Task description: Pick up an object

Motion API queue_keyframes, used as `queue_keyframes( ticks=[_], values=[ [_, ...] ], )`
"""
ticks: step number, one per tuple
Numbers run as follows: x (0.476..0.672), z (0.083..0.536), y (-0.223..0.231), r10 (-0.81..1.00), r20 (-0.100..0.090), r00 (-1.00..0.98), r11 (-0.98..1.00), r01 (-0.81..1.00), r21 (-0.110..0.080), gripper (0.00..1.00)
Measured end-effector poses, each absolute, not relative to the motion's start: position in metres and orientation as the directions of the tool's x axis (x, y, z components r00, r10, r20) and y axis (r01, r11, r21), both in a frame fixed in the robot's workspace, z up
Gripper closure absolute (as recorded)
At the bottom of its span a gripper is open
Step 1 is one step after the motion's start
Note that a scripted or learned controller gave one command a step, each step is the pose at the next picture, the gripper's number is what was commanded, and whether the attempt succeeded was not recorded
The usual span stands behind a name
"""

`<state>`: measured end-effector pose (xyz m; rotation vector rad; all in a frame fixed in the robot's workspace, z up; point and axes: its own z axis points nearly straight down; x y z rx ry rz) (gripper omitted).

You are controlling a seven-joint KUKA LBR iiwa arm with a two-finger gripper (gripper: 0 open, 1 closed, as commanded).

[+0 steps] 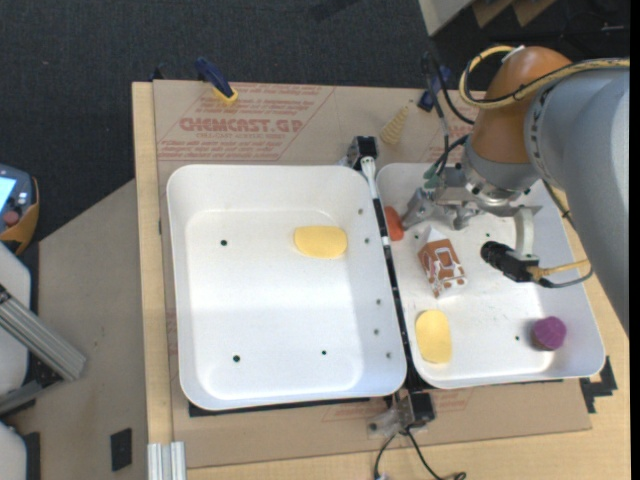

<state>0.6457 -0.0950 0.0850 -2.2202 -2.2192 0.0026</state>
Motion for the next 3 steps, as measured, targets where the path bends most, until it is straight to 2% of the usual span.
queue_keyframes(
  ticks=[1,2,3],
  values=[
    [0.597,0.084,-0.094,1.000,0.002,0.002,-0.002,1.000,-0.006,0.00],
    [0.600,0.096,-0.094,1.000,0.000,0.001,-0.001,1.000,0.001,1.00],
    [0.667,0.192,-0.050,1.000,0.000,-0.007,0.007,1.000,0.016,1.00]
  ],
)
